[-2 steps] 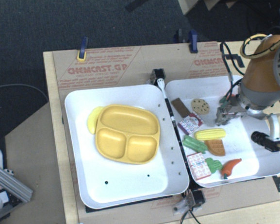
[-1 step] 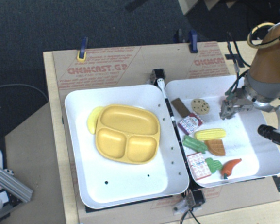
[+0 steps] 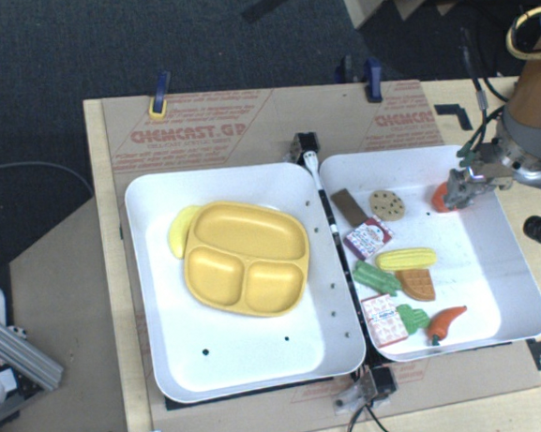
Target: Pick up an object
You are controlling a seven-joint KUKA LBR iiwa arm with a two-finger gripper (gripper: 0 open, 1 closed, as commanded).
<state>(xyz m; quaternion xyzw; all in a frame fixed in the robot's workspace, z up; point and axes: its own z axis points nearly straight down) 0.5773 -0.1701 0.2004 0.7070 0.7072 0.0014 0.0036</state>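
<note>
Camera view showed the gripper [image 3: 458, 191] beside a red object [image 3: 439, 198], finger state unclear; it might slip aside.

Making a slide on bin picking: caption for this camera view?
KUKA gripper over the right bin of toy food, beside an orange-red item; yellow tray in the left bin.

The grey arm [image 3: 531, 131] reaches in from the right, its end effector [image 3: 458, 189] pointing down and leftward.
</note>
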